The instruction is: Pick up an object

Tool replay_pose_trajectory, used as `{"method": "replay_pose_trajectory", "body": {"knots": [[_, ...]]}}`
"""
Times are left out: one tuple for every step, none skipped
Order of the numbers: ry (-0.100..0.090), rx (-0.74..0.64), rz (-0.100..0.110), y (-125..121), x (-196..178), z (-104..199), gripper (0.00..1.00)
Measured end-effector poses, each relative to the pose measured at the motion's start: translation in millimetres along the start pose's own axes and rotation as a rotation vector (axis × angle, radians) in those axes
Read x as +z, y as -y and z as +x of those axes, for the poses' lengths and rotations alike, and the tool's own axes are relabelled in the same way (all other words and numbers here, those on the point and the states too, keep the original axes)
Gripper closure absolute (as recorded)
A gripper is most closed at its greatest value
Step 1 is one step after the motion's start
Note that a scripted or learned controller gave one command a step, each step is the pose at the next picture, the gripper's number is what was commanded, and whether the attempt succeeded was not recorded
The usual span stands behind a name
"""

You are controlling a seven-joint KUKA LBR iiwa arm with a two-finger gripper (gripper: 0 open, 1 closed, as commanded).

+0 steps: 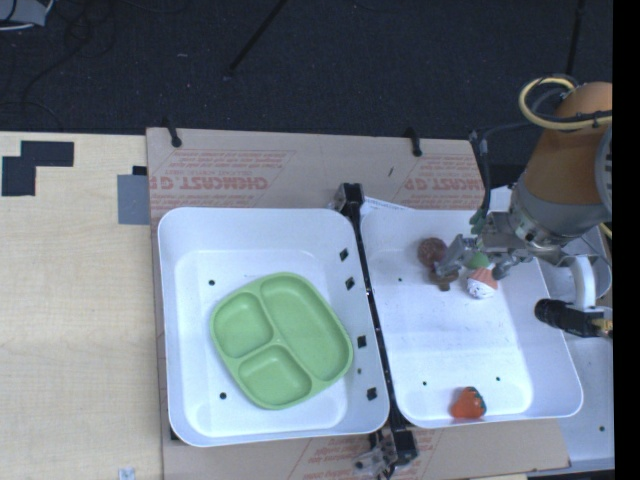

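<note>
Grey metal is what my claw (472, 260) looks like from above, low in the upper part of the right bin (545, 393), and I cannot tell whether it is spread or pressed together. Just under its tip sits a small white toy with an orange-red top and a green fleck (482, 284), touching or nearly touching me; a brown lump (433, 252) lies just beside me on the other side. I judge the white toy the likeliest thing to lift, and to do it well I should centre over it, keep the brown lump out of my grip, and settle fully before pinching, since a rounded toy may roll away. My arm (560, 173) reaches in from the right, wrist bent down steeply. Farther off, an orange-red object (467, 403) rests near the bin's front wall, and a green divided plate (281, 340) lies in the left bin (185, 243).
</note>
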State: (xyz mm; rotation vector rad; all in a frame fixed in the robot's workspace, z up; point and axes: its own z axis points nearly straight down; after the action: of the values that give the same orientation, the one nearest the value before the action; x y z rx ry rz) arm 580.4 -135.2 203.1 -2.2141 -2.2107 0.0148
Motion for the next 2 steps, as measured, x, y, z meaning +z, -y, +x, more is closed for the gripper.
{"method": "replay_pose_trajectory", "body": {"knots": [[0.002,-0.002,-0.014,-2.8,-8.0,-0.2,0.0],[0.0,-0.002,-0.007,5.1,53.1,-0.3,0.0]]}}
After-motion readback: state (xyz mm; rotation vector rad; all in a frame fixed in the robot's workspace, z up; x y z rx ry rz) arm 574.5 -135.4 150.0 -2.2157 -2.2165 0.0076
